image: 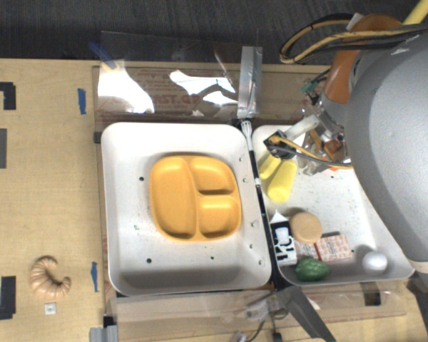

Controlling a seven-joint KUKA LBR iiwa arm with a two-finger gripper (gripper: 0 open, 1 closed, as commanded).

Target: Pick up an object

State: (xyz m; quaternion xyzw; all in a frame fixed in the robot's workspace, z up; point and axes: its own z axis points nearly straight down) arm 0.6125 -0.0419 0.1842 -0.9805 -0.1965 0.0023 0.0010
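tool low at the far end of the right bin, by the yellow object

i see the tool [310, 148] over the far left corner of the right bin [339, 199], just beside a yellow object [279, 178] that lies against the wall shared with the left bin [121, 191]. i cannot tell whether the tool is released or clenched, or whether it touches the object. my worry is that wall: a grasp there could catch the rim, or pinch one end so the object slips. nearer, the tan disc [305, 226], green lump [312, 269] and silver ball [374, 263] sit crowded together.
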